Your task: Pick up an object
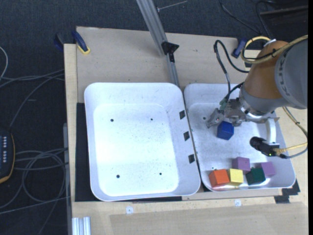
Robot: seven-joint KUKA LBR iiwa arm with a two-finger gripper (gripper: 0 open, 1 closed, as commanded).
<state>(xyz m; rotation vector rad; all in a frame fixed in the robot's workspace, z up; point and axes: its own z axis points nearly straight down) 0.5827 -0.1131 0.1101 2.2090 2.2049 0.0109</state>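
I have the hand (221, 120) low in the right bin (205, 99), with the blue cube (225, 130) just below its tips, touching or nearly so. I cannot tell whether it is gripped, so the pick is not confirmed. Lifting remains. Other blocks (239, 173) sit well beyond it.

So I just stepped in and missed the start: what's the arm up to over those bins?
The arm's gripper is low over the right bin, right at a blue block. Whether it actually has the block can't be told from this angle. Along that bin's near edge sit an orange block, a yellow block, a green block and two purple blocks.
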